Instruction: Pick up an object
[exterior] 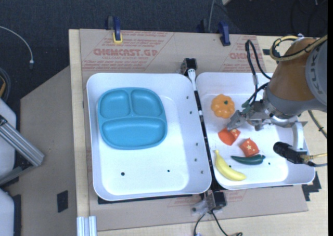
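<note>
- The bench (pixel 156 48) bears two shallow white bins side by side; the left bin (pixel 104 178) carries a blue divided plate (pixel 133 117) in its upper half; the right bin (pixel 276 178) carries all the small things, and the arm (pixel 299 81) reaches in over its upper right part.
- The step in hand looks to be the approach, or the very start of a grasp: the gripper (pixel 237 121) hangs low over the middle of the right bin, its tip just above a small red-orange piece (pixel 228 136) and just below and right of an orange pumpkin-like toy (pixel 223 106); nothing is seen lifted.
- How far the gripper is open I cannot tell, since the wrist and cabling hide it from this slant; I see nothing clearly held in it.
- The likeliest target, by my judgement, is the red-orange piece: it lies near the bin's centre, close to the gripper's tip; it is squat, blunt-edged and small, with a paler orange patch on top.
- The next move calls for a short, straight descent centred on that piece, then a firm close before lifting; the pumpkin above and a red toy (pixel 250 147) at lower right sit near, so a skewed drop could nudge them.
- Smaller things lie lower in the bin: a yellow banana (pixel 229 168) and a dark green pepper (pixel 250 160), the pepper touching the red toy.
</note>
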Robot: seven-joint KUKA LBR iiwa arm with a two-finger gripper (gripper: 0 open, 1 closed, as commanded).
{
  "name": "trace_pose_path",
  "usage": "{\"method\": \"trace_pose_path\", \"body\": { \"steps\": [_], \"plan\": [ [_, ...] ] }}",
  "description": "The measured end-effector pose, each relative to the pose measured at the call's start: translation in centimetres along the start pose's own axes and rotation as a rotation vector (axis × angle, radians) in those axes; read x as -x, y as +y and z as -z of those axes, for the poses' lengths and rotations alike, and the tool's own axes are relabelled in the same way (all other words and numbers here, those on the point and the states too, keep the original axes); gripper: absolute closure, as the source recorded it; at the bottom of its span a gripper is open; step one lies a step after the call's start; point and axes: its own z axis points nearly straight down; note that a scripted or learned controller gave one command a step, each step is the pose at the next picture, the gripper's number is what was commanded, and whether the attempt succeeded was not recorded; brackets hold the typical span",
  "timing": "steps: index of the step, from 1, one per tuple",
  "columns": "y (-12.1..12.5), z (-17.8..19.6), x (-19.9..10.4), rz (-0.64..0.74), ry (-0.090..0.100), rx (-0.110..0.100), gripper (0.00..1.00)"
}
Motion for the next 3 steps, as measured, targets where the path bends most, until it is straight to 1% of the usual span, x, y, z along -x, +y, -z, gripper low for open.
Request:
{"method": "trace_pose_path", "body": {
  "steps": [1, 2, 3],
  "plan": [
    [0.4, -2.1, -0.2, 0.002, 0.004, 0.013, 0.0],
    [0.7, -0.8, -0.1, 0.001, 0.0, 0.024, 1.0],
    [0.3, 4.1, 0.8, 0.0, -0.004, 0.012, 1.0]
  ]
}}
